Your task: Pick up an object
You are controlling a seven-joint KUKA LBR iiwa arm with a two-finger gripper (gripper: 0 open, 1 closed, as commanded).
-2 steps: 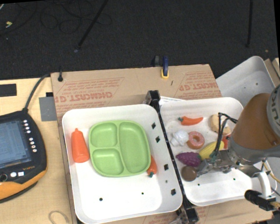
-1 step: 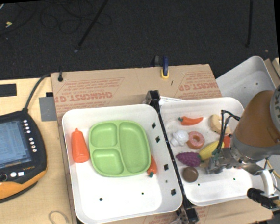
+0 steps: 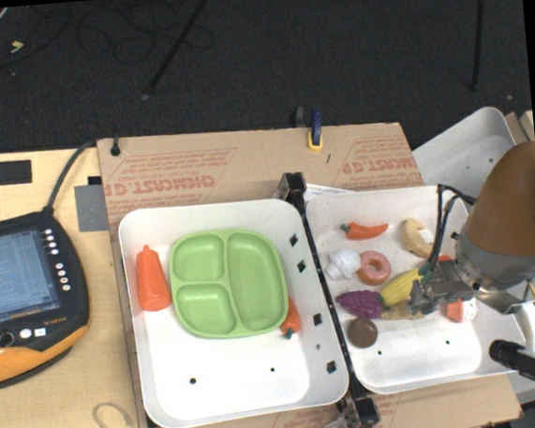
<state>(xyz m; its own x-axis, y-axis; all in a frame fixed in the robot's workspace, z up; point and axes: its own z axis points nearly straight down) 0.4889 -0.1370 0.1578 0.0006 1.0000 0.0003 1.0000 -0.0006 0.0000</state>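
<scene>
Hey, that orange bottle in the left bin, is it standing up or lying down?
Lying down. The orange bottle shows its whole side on the left bin floor, cap toward the far wall, beside the green plate.

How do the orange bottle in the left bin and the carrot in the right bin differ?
The orange bottle is thicker and plain orange; the carrot is slim with a green end. The bottle lies lengthwise up the picture beside the green tray; the carrot lies crosswise. Both are orange and rest untouched on white bin floors.
</scene>
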